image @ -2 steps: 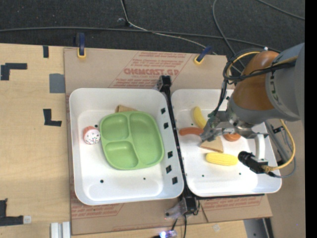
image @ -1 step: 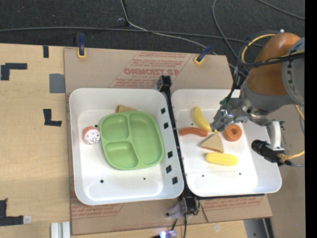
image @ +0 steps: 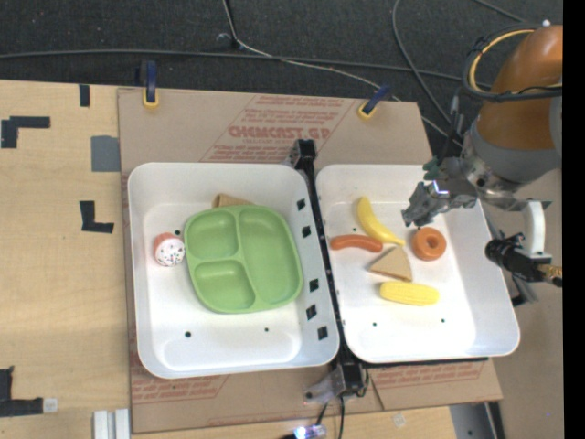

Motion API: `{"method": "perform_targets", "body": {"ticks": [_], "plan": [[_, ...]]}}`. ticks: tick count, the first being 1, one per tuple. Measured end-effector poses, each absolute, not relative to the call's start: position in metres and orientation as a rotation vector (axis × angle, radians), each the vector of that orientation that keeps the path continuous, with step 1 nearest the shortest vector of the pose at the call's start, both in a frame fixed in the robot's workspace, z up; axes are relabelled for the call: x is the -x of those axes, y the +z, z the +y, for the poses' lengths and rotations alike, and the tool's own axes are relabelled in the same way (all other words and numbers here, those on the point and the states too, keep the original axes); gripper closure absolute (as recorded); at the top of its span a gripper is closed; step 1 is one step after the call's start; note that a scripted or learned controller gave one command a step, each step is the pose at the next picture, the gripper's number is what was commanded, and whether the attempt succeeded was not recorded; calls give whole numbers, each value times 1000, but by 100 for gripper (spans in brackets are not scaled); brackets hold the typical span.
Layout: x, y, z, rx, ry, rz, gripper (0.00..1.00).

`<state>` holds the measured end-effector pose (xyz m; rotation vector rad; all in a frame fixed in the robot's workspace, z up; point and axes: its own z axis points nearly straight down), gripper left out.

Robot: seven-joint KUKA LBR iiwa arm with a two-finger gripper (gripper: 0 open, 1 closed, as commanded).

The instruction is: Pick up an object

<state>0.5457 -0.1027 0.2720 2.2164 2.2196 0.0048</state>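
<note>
Five food items lie in the right bin (image: pixel 475 337) within reach of my end effector (image: pixel 422 205), which hangs over that bin's far right part. Whether it is open or closed cannot be determined from this view; nothing is visibly gripped.

Target candidate: the orange donut (image: pixel 429 243). It lies just below my end effector, toward the near edge of the bin, almost directly under it. Being round, it has no long axis, so no wrist rotation appears necessary; in my judgement a short descent with a slight shift toward the near side would centre it.

Other items, relative to my end effector:
- Banana (image: pixel 375 220): just to the left, long axis running diagonally.
- Sausage (image: pixel 356 242): further left and nearer, long axis roughly level.
- Sandwich wedge (image: pixel 393 263): below and slightly left, beside the donut.
- Corn cob (image: pixel 409 293): below, beyond the donut.

The green tray (image: pixel 244 258) in the left bin (image: pixel 146 337) lies well apart.
</note>
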Motion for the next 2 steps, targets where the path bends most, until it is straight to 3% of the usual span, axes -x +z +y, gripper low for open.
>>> {"method": "perform_targets", "body": {"ticks": [1, 2], "plan": [[-546, 279, -103, -2221, -1, 2222, 100], [-541, 256, -49, -2217, -2, 2230, 100]]}}
